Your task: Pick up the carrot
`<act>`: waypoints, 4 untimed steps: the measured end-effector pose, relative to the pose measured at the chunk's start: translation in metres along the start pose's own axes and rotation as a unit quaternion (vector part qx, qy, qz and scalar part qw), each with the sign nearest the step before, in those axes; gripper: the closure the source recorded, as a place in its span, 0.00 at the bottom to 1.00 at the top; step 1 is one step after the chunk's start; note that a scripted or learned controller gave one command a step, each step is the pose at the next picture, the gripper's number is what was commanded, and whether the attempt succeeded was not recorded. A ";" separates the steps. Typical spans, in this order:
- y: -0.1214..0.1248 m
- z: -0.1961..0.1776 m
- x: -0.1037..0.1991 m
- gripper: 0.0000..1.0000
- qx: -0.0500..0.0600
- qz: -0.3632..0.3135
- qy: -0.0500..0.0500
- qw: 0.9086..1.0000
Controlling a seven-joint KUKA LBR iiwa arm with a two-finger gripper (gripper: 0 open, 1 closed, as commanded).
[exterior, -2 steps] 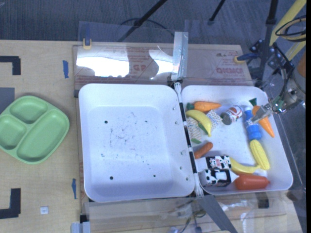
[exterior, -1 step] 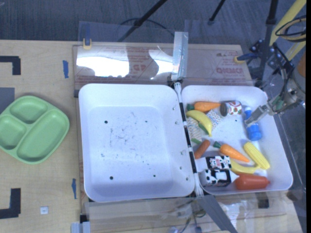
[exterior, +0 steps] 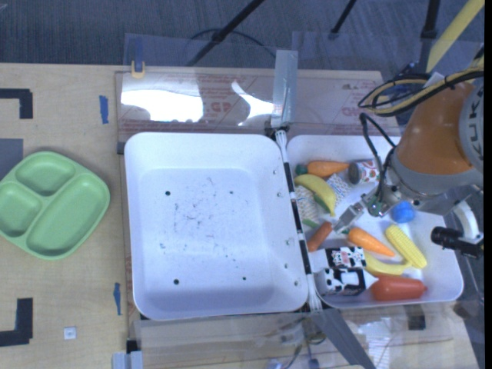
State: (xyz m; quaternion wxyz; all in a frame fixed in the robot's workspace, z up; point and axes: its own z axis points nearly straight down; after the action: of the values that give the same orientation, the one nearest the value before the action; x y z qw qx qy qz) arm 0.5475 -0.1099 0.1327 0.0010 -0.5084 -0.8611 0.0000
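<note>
Several orange carrot-like items lie in the right bin (exterior: 453, 283). One carrot (exterior: 327, 167) rests near the bin's far left corner. A second carrot (exterior: 371, 241) lies in the middle, and a smaller orange piece (exterior: 318, 236) sits by the left wall. My gripper (exterior: 352, 214) hangs over the middle of this bin, just above and left of the second carrot, between it and the smaller piece. I see nothing held in it. The grey arm with its orange band (exterior: 434, 141) comes in from the right and covers the bin's far right part.
Crowded around the gripper in the right bin are a yellow banana (exterior: 319, 191), a blue ball (exterior: 402, 213), corn (exterior: 406, 247), a second banana (exterior: 384, 267), a red item (exterior: 397, 287), a black-and-white box (exterior: 345, 270) and a small can (exterior: 357, 173). The left bin (exterior: 154, 160) adjoins it. A green plate (exterior: 51, 204) sits far left.
</note>
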 end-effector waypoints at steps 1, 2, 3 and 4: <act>-0.033 0.028 -0.002 0.00 -0.021 -0.038 -0.011 0.999; -0.031 0.020 -0.002 1.00 -0.023 -0.040 -0.013 0.999; 0.012 -0.115 0.063 1.00 -0.001 -0.072 -0.001 0.997; 0.014 -0.124 0.063 1.00 -0.001 -0.073 -0.001 0.997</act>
State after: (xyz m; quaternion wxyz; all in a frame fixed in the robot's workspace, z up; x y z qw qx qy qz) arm 0.5298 -0.0482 0.2567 -0.0007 -0.4439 -0.8961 -0.0001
